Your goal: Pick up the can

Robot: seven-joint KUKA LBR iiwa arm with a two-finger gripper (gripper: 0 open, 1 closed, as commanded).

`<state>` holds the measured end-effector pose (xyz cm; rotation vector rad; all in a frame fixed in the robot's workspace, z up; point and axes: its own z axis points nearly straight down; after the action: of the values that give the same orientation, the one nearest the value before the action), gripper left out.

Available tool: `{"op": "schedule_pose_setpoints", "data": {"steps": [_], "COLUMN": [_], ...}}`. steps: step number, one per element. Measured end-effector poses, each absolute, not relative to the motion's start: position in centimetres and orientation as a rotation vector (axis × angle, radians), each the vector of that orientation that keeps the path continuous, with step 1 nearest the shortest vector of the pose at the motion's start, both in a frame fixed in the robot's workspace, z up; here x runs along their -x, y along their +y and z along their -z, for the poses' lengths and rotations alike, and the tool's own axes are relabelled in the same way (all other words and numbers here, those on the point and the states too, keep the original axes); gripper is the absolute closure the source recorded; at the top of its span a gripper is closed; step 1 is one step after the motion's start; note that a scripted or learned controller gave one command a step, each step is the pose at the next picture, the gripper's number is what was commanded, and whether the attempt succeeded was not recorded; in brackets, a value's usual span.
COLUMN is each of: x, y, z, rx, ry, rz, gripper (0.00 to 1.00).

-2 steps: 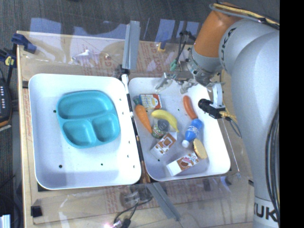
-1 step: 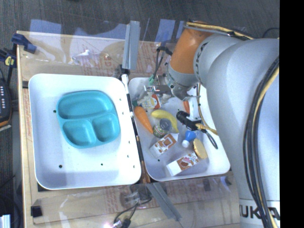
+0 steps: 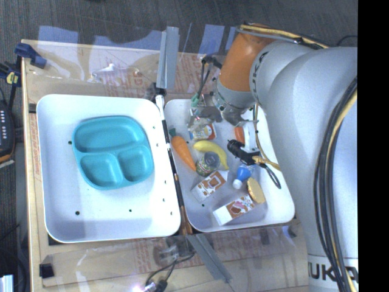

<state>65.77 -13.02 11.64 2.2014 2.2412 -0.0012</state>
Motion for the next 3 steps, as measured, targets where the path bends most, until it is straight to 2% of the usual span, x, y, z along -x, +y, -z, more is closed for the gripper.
{"op": "schedule_pose_setpoints", "data": {"steps": [1, 2, 3], "x": [-65.8, -63.0, -63.0], "y": [-13.0, -17.0, -17.0], "z": [-11.6, -9.3, -10.3], "rx": [-2.201, -2.253, -2.25], "ry": [2.241, 2.19, 2.195], "rz": [0.001, 0.002, 0.005], "gripper": [0.0, 0.0, 1.0]}}
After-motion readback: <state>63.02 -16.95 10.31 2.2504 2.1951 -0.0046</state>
